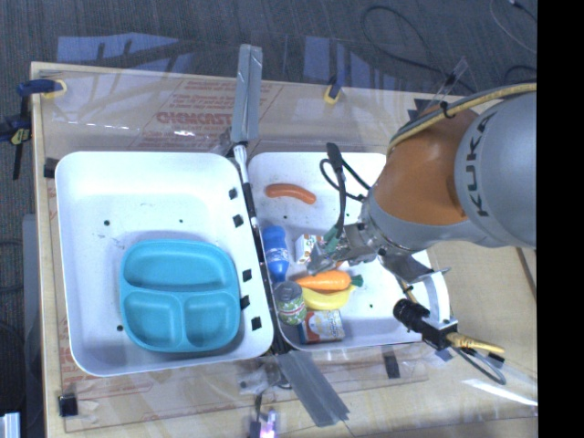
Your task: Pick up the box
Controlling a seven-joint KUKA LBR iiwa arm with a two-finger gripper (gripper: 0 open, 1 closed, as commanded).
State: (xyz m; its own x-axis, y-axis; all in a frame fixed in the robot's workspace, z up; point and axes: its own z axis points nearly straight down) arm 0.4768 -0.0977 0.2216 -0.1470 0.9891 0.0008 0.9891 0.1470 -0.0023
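I am reaching in from the right over the right bin (401, 167), my grey arm (497, 181) with its orange band (422, 176) covering much of that bin's far right side. My gripper (330, 249) is hanging low over the cluster of items in the bin's left half, just above the orange carrot (325, 282). I cannot tell whether my fingers are parted or together: they are small, dark and tangled against the clutter beneath them, and I am not seeing anything clearly pinched between them. The tips are appearing to sit at or very near the top edge of the carrot, beside a small printed packet (315, 245); real contact cannot be confirmed. The box (327, 325), red and white, is lying at the near edge of the right bin, just below a yellow item (327, 299) that is lying under the carrot, and right of a clear bottle with a green cap (291, 304). A blue bottle (275, 252) is lying along the bin's left wall. A sausage (290, 192) is resting apart at the far end. The left bin (82, 208) is holding a blue divided tray (181, 292).
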